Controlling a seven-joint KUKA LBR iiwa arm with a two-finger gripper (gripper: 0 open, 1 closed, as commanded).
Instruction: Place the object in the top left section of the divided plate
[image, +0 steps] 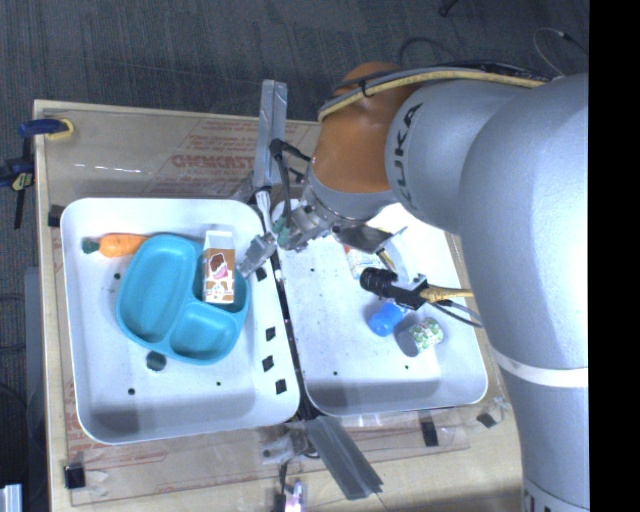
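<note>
A blue divided plate (150, 300) lies in the left bin (120, 410). A small white and brown carton (218, 268) rests in the plate's compartment on its upper right side, lying lengthwise. My gripper (257, 256) hangs just right of the carton, over the left bin's right rim, close to the carton's edge. I cannot make out whether it touches the carton. The grey arm with its orange band reaches in from the upper right.
An orange carrot (122, 243) lies at the left bin's upper left, beside the plate. A small dark object (155, 362) sits below the plate. The right bin (330, 385) holds a blue object (383, 321) and a grey-green one (424, 335).
</note>
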